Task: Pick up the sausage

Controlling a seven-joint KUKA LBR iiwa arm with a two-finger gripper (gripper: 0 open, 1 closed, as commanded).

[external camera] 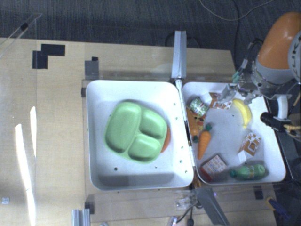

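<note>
The likeliest sausage (167,138) is an orange-red sliver peeking from under the right rim of the green divided plate (135,132) in the left bin (94,126). Most of it is hidden, so the identification is a judgement. What shows runs roughly along the plate's rim, away from the camera. The gripper (239,91) hangs well to the right of the plate, over the far side of the right bin (277,159), near a banana (243,112) and a snack packet (219,101). From the gripper, the sausage lies leftward and toward the camera, across the wall between the bins. Whether the gripper is released or clenched cannot be told here, and nothing is visibly held.
</note>
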